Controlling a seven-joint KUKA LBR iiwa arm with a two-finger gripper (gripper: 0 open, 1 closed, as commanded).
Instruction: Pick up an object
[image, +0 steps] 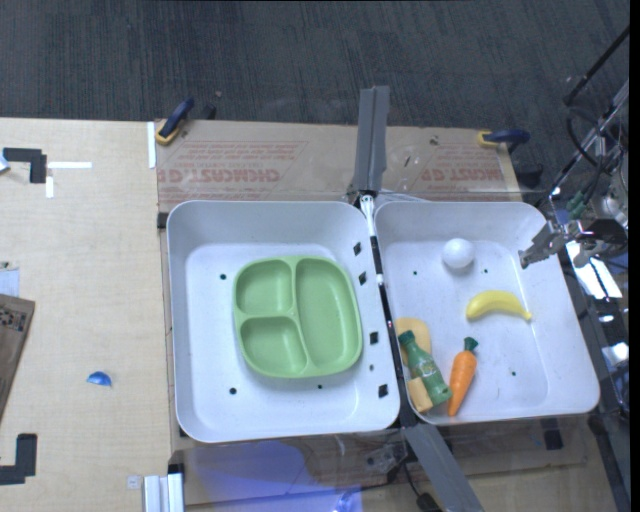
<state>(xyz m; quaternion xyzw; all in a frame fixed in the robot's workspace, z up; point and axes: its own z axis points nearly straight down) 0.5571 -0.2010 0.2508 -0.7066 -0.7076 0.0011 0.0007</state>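
Claw (535, 250) sits at the far right rim of the right bin (570, 400); whether it is released or clenched, I cannot tell. Nothing hangs from it. Within that bin lie a white ball (458, 253), a banana (498, 306), a carrot (461, 375), and a green bottle (423, 368) resting on a yellow sponge (417, 335). A green tray (298, 317) fills the middle of the left bin (190, 330). By my judgement the pick is not yet begun: choosing, descending, gripping and lifting all remain.

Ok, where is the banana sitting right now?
The banana lies in the right bin, right of centre, below the white ball and above the carrot.
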